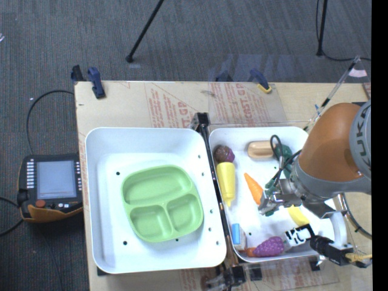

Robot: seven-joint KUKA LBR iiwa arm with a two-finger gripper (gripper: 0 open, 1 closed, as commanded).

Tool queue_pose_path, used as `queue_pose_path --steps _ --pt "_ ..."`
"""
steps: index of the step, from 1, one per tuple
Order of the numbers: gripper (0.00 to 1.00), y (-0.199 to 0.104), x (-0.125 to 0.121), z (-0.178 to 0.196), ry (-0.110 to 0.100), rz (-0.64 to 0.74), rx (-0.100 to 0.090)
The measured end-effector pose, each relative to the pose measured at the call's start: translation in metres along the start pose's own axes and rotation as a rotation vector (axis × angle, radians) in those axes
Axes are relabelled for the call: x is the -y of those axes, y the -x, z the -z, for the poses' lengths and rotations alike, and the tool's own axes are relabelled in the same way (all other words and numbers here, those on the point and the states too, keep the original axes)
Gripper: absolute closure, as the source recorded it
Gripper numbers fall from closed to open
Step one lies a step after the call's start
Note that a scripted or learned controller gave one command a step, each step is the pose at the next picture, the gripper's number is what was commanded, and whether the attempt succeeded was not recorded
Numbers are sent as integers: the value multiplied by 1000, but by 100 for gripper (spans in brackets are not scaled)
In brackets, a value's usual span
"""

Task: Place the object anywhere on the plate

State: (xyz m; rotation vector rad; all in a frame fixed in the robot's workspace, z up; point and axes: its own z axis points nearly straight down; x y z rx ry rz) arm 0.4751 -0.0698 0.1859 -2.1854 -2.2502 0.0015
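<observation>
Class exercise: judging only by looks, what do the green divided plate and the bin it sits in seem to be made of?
Plate: probably moulded plastic, matte pale green; even colour, rounded compartment ridges, soft sheen. Left bin: likely thin plastic too, smooth white with rounded corners and a rolled rim, though painted metal cannot be ruled out.

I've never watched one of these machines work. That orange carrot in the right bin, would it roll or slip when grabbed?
The carrot looks tapered and smooth, probably a plastic toy, so it could slide out of a pinch. Being cone-shaped, it would likely roll in a curve if nudged. It looks small, so probably light.
</observation>
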Motion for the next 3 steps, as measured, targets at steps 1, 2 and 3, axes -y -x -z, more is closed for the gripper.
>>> queue_pose_path --steps 1,2,3 --pt "100 -74 -3 40 -1 -18 -1" --pt "100 -184 -5 34 -5 -7 0" --pt "0 -180 -5 35 -5 -11 3"
